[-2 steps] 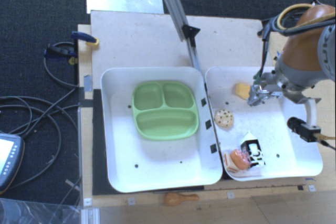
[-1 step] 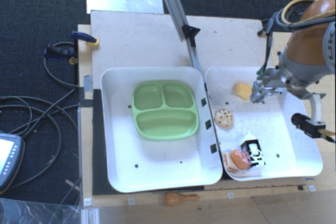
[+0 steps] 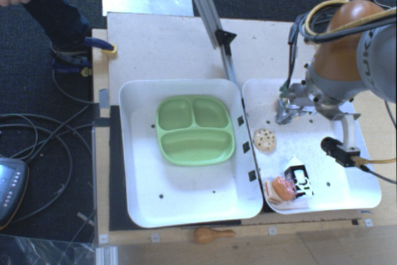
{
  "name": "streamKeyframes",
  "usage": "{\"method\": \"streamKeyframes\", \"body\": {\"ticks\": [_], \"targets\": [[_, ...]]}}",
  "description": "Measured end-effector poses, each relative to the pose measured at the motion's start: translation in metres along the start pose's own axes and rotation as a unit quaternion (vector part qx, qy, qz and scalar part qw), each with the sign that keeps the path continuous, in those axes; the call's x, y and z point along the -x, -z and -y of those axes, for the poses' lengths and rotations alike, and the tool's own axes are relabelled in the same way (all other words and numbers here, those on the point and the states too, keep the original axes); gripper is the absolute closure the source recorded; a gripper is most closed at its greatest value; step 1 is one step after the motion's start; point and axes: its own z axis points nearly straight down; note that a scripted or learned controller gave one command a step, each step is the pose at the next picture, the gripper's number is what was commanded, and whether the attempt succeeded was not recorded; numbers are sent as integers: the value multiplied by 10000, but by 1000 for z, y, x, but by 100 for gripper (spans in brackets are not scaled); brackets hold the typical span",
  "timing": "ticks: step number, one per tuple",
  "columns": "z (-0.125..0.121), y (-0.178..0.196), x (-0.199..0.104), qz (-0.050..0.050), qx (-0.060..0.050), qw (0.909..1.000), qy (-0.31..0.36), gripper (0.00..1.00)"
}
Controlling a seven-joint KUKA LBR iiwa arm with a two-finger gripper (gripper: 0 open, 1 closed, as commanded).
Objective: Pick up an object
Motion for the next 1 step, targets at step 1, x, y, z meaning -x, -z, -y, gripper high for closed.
{"method": "streamKeyframes", "body": {"ticks": [1], "targets": [[13, -5, -58, -4, -4, 10000, 5, 100]]}}
